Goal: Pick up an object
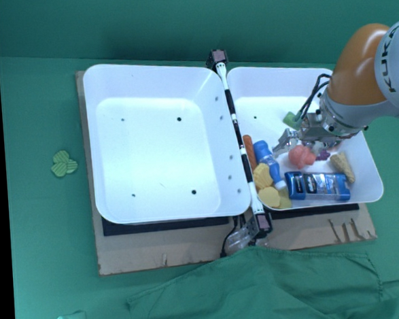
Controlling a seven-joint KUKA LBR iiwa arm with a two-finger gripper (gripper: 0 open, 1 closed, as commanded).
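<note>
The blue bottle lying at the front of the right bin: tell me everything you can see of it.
The blue bottle lies flat on its side along the front wall of the right bin, its long axis running left to right. It looks like glossy plastic, dark blue with a pale printed label along its middle. Its left end sits beside the yellow pieces. The pink object lies just behind it; contact is unclear.

Two bins are set side by side on the bench, the left bin (157, 141) beside the right bin (365, 191). In the right bin, a bottle (317, 185) is laid along the near wall, a cone (343, 166) at its right end. A leaf-shaped piece (63, 163) is placed on the bench, left of both bins.
</note>
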